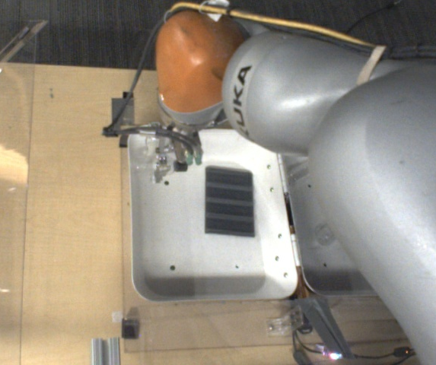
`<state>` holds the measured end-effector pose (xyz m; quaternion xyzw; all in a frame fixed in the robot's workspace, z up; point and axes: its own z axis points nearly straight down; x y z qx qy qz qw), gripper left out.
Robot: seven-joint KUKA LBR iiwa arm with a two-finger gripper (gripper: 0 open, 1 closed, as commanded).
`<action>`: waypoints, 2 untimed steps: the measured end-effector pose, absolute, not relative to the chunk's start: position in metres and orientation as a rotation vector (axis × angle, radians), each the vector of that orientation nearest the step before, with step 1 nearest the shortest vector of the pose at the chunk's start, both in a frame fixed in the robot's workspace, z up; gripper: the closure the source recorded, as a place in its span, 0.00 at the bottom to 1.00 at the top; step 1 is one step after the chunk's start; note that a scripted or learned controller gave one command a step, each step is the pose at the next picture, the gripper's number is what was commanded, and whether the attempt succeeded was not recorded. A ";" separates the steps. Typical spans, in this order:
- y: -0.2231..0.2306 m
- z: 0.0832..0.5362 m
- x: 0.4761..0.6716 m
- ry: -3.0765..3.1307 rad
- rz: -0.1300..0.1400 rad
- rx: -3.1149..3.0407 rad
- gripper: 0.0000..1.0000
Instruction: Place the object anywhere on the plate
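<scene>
The tool (173, 154) hangs over the far left corner of the left bin (145, 276), its grip state impossible to tell, with a dark ribbed plate (229, 201) just right of and nearer than it.

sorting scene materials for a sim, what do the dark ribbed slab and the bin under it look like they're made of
Dark ribbed slab: probably matte rubber or plastic, since it is charcoal with raised bands and no shine. Left bin: likely moulded plastic with a smooth white satin finish, going by its rounded corners and soft shading.
</scene>
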<state>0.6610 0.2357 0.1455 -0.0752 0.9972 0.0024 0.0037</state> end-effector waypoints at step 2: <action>0.229 0.091 0.668 2.931 -0.010 -1.095 1.00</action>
